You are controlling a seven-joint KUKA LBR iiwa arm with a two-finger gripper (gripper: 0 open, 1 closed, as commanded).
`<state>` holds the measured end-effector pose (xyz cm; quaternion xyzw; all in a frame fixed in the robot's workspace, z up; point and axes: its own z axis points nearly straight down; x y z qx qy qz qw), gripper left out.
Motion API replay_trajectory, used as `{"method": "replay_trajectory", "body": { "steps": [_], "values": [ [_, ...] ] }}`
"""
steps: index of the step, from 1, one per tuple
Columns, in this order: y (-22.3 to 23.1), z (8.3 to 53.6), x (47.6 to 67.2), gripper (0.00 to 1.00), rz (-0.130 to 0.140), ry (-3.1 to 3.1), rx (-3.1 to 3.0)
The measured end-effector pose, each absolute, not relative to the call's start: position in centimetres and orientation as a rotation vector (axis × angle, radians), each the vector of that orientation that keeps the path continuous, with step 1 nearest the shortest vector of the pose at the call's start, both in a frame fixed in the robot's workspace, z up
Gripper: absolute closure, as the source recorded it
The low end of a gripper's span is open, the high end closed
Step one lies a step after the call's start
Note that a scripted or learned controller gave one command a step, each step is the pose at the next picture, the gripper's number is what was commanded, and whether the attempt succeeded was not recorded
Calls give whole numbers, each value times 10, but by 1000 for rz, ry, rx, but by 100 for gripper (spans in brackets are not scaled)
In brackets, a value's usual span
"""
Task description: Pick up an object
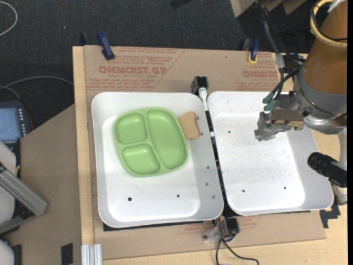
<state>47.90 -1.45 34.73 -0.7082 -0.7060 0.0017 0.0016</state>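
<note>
Well left of the hand (pixel 268 131), green plate (pixel 150 141), grip state unclear

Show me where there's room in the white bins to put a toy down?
The left bin is crowded up top by the green divided plate and the tan piece beside it; its near strip is bare. The right bin is bare below the gripper.

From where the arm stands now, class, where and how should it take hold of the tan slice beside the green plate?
Probably grip the tan slice across its right half, coming from above. It lies flat in the left bin, its left edge against the green plate, so that side gives least room. The claw hovers over the right bin.
</note>
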Motion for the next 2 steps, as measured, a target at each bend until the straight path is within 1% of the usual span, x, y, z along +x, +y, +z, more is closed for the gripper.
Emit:
{"method": "replay_trajectory", "body": {
  "steps": [1, 2],
  "values": [
    [59, 352, 479, 100, -5, -2231, -2213],
    [71, 400, 480, 100, -9, -2227, -2222]
  ]
}}
